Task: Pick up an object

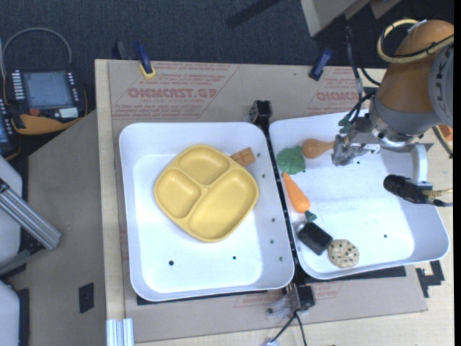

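Tool [344, 152] low over the far end of the right bin [425, 247], just beside the round tan piece [318, 148] (a drumstick-like toy, perhaps); whether spread or pressed together, cannot tell from this slant, and nothing visibly between. Grey arm [412, 78] with orange band reaching in above it.

Nearest candidate: that tan piece, close to the bin's far wall, next to a green leafy toy [291, 159]. Probably light, stiff plastic, smooth and a bit slippery; best taken across the narrow neck rather than the bulb. Green toy likely softer or thinner, awkward to pinch flat.

Further along the bin's left wall: an orange carrot [296, 193], tapered, likely to roll; best grasped across its thick middle. Then a small black block [314, 237], flat-sided and easy, touching or nearly touching a speckled cookie [343, 252], low and hard to get under.

Left bin [137, 229]: a yellow divided plate [207, 192], a small brown block [243, 156] at its far edge. Both bins side by side on the counter [108, 121].
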Robot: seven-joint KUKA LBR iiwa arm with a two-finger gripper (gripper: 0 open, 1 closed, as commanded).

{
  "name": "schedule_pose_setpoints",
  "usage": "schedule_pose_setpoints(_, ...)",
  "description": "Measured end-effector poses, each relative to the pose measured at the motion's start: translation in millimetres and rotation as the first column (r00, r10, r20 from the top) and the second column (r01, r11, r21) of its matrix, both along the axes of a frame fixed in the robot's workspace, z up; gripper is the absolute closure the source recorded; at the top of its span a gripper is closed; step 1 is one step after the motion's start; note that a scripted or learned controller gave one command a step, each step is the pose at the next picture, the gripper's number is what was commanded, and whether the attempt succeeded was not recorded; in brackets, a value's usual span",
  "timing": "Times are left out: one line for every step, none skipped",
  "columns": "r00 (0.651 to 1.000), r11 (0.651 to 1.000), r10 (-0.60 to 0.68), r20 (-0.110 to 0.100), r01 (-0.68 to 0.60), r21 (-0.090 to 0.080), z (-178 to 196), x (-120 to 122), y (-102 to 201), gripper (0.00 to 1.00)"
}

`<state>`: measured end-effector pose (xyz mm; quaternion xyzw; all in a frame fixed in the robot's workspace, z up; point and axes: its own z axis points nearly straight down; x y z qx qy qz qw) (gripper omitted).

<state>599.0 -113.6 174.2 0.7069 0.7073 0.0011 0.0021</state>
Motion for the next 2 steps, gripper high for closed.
schedule_pose_setpoints(1.0,1.0,0.0,0.004,0.0,-0.001,65,1,-1,1.0)
schedule_pose_setpoints(1.0,1.0,0.0,0.002,0.0,0.0,101,2,-1,1.0)
